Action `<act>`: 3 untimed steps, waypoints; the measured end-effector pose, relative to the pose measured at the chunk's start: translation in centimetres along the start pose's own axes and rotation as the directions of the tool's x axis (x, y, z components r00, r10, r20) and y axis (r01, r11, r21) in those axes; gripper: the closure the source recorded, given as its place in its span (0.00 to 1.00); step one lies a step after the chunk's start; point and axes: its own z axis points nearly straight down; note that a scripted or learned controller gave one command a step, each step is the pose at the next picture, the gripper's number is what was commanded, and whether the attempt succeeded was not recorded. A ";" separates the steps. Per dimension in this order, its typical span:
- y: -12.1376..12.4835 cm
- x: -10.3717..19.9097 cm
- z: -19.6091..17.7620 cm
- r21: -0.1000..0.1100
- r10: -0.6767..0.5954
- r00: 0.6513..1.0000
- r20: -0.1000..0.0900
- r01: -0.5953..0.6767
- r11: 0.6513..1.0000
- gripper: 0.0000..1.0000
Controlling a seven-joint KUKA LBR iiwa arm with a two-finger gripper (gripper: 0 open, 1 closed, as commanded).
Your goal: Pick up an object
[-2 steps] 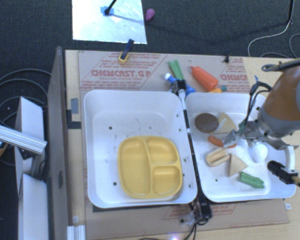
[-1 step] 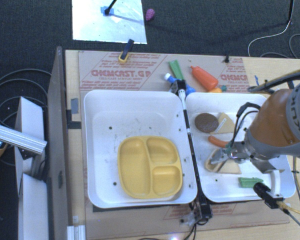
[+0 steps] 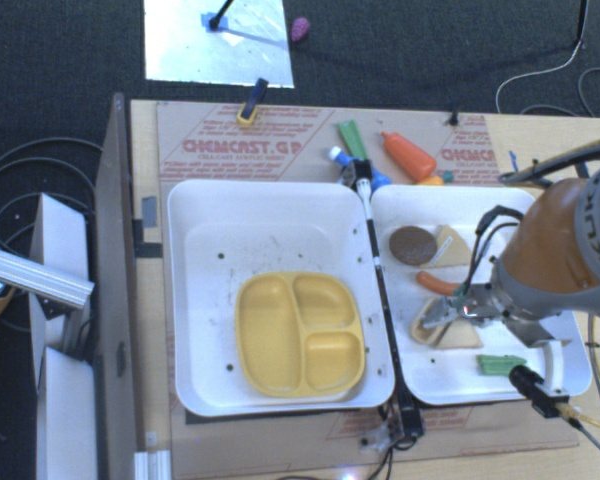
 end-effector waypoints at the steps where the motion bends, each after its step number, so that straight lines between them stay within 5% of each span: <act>1: 11.4 1.0 -2.6 0.006 -0.010 1.000 0.000 0.010 1.000 0.00; 2: 11.0 2.3 0.4 0.011 -0.004 1.000 0.004 0.004 1.000 0.00; 3: 9.1 0.1 0.8 0.020 0.000 1.000 -0.002 0.000 1.000 0.00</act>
